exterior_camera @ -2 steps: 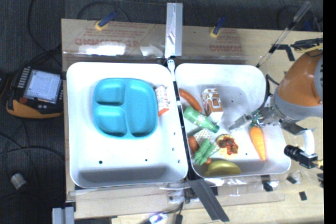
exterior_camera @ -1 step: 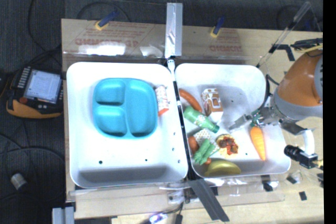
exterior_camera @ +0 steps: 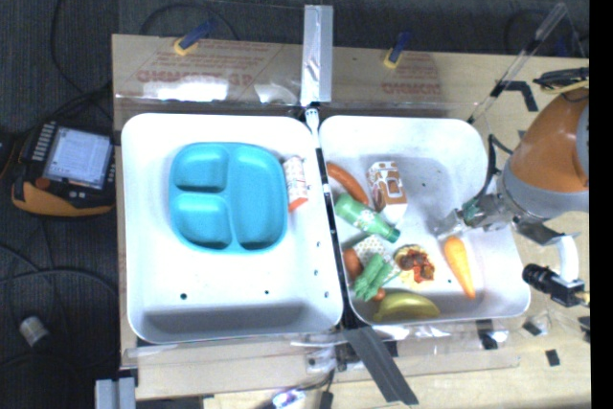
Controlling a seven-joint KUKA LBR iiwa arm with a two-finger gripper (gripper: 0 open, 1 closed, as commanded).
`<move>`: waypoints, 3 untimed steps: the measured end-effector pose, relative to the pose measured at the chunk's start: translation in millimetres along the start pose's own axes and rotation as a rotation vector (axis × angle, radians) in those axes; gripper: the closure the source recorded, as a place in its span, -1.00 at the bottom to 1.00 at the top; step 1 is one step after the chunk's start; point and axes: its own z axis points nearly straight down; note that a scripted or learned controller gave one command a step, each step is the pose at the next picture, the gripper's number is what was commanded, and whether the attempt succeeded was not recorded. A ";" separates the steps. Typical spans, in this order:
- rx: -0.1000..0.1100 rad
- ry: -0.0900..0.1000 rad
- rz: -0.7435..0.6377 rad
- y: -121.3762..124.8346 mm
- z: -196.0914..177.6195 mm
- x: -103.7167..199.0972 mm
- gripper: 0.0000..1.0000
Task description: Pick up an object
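Two white bins are seen side by side on the counter (exterior_camera: 144, 62). A blue tray (exterior_camera: 230, 196) lies in the left bin (exterior_camera: 153, 302). In the right bin (exterior_camera: 431, 139) a carrot (exterior_camera: 459, 265) lies at 4 o'clock, a banana (exterior_camera: 406, 306) at 6. The claw (exterior_camera: 458, 219) is placed just above the carrot, at 3 o'clock.

Bright, even overhead light; white bins (exterior_camera: 230, 316) glare slightly, shadows soft, whole picture mildly blurred and grainy.
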 end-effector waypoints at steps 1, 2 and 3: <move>0.023 0.001 -0.010 -28.5 -170.2 25.7 1.00; 0.020 0.004 -0.334 -24.6 -200.7 72.6 1.00; 0.020 0.004 -0.383 -1.8 -225.2 17.8 1.00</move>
